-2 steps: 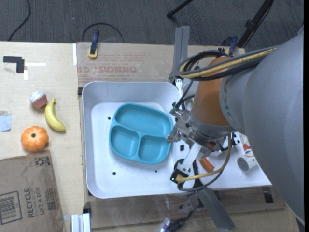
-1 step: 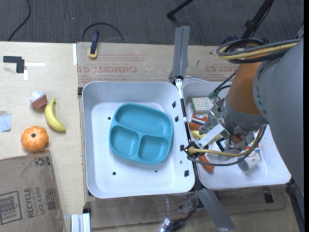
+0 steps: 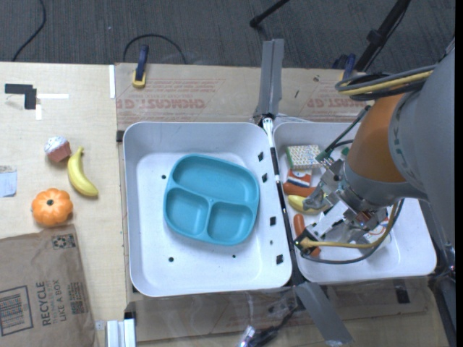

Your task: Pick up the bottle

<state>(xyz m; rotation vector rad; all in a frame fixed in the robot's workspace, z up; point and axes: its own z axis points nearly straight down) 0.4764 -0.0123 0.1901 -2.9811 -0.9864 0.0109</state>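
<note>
I see the bench [image 3: 72, 107] carrying two white bins: the left bin [image 3: 141, 194] and, touching it, the right bin [image 3: 419, 255]. Well left lie a banana [image 3: 81, 173], a small orange pumpkin [image 3: 52, 207], a cupcake [image 3: 57, 149] and a cardboard sheet [image 3: 43, 295].

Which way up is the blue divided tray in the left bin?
Right side up. The blue tray lies flat in the left bin, its three compartments facing the camera.

- 1 fixed camera looked down at a slant on both bins, left bin [image 3: 137, 215] and right bin [image 3: 412, 259].
- The arm [image 3: 405, 143] entered from the right, close beneath the lens.
</note>
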